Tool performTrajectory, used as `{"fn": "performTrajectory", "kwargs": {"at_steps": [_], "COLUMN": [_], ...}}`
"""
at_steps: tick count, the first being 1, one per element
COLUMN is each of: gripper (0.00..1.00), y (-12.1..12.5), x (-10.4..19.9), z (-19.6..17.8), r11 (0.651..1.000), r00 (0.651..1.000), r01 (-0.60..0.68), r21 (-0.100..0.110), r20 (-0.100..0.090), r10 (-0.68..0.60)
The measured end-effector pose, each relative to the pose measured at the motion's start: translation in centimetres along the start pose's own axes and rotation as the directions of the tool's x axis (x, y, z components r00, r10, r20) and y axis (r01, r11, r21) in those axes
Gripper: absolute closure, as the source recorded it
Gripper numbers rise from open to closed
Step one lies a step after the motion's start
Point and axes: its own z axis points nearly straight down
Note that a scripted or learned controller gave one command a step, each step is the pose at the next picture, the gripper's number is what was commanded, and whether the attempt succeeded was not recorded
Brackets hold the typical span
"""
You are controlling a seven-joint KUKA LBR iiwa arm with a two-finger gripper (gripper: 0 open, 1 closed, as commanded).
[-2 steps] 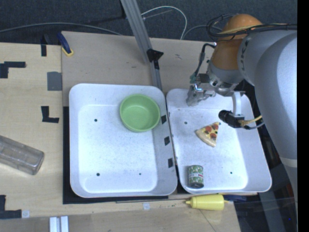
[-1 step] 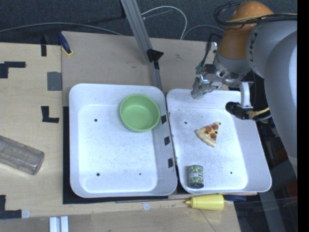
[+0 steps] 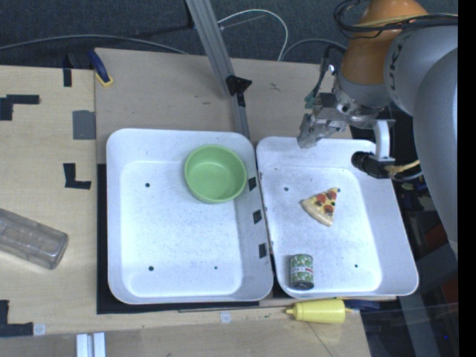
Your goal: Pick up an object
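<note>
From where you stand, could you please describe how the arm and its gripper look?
The arm is bulky, rounded and grey, with an orange band above the wrist. Thin dark cables loop over that band. The gripper is small, metallic grey, mounted below a darker wrist block.

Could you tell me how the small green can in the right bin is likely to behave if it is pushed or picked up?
The can appears to lie on its side near the bin's front wall, so a push across its axis would probably roll it. Its rounded surface looks smooth, so it might slip from a loose grasp. It seems rigid and small, likely light.
</note>
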Motion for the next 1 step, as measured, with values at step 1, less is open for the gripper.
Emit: {"fn": "performTrajectory", "kwargs": {"at_steps": [1], "gripper": [1.00], "y": [-0.82], "x": [5.61], "z": [0.24], "r11": [1.000], "r00": [1.000], "r01": [0.005], "r21": [0.003], "r20": [-0.001], "r10": [-0.005]}}
